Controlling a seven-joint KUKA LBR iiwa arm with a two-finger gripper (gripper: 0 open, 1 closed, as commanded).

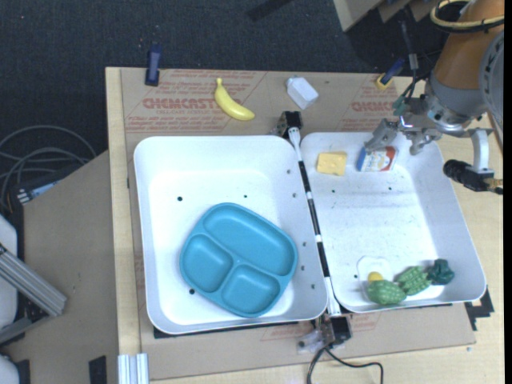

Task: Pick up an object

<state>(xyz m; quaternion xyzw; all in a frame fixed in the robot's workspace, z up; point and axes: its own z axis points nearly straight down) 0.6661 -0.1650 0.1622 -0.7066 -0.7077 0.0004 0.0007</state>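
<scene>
Camera view is showing the gripper (386, 145) reaching into the far end of the right white bin (448, 214), its fingers (378, 140) sitting clamped around a small white carton with red and blue print (376, 160). A yellow sponge block (332, 163) is lying just beside it. Green plush toys (404, 284) are resting at the near end. A blue divided plastic plate (237, 258) is occupying the left white bin (160, 174). A yellow banana (232, 102) is lying on the surface (192, 98).

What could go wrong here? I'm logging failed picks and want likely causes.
The gripper hangs at the right bin's far rim over a small red, white and blue object; a finger could strike the wall. The yellow block lies close by and might get nudged.
</scene>
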